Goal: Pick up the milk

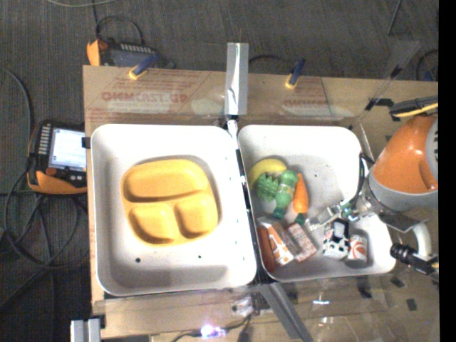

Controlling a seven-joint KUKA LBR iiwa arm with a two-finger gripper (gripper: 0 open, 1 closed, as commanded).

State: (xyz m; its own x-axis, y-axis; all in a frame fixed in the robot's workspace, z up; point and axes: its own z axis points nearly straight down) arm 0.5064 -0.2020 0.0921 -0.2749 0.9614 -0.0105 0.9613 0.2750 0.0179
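The milk [335,239], a small cow-patterned carton, stands near the front right corner of the right bin [324,137]. The end effector [347,212] hovers just above it, apparently in approach; how wide it stands I cannot tell. Next it must descend squarely over the carton.

Dark grey ribbed carpet [214,13] covers the floor, with black cables [18,212] trailing across it at the left and top. A brown cardboard sheet [178,95] lies over the bench, held by two clamps — blue and yellow [143,64] — at its far edge. On the floor to the left sits an orange-cased handheld device [58,157], its screen lit.
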